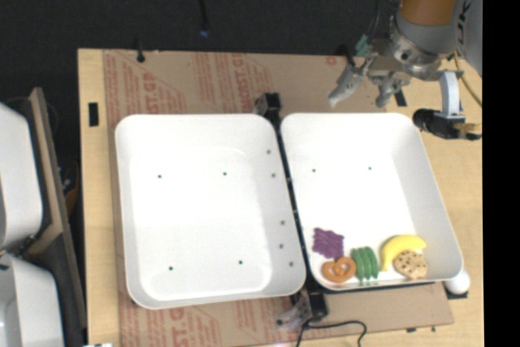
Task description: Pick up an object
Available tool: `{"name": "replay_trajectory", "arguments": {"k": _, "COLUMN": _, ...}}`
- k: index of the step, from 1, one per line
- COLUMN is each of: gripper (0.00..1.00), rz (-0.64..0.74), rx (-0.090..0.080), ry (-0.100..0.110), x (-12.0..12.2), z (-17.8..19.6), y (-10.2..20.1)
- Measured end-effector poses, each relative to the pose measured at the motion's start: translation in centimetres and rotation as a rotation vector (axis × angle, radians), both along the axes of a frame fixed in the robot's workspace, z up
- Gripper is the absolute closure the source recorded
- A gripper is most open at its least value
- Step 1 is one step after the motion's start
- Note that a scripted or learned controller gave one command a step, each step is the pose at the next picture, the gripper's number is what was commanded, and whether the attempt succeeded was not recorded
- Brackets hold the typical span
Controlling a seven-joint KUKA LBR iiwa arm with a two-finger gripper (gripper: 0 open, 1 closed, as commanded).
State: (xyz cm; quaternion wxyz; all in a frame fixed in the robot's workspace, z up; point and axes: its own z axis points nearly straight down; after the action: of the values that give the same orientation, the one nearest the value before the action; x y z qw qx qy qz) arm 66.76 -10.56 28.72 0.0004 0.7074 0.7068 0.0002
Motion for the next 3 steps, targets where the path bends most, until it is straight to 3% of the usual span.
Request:
{"name": "replay_trajectory", "arguments": {"k": 1, "gripper": 0.00, "rz": -0.006, "rx": 0.001, "ry": 0.011, "x": -7.0, "z": -12.4, "y": -5.9}}
{"name": "replay_trajectory", "arguments": {"k": 2, "gripper": 1.00, "rz": -0.001, "rx": 0.000, "ry": -0.002, "x": -6.6, "z": -10.7, "y": -5.6}}
{"name": "replay_trajectory", "arguments": {"k": 3, "gripper": 1.00, "rz": 0.001, "rx": 0.000, "ry": 0.001, "x": -5.7, "z": -12.2, "y": -4.2}}
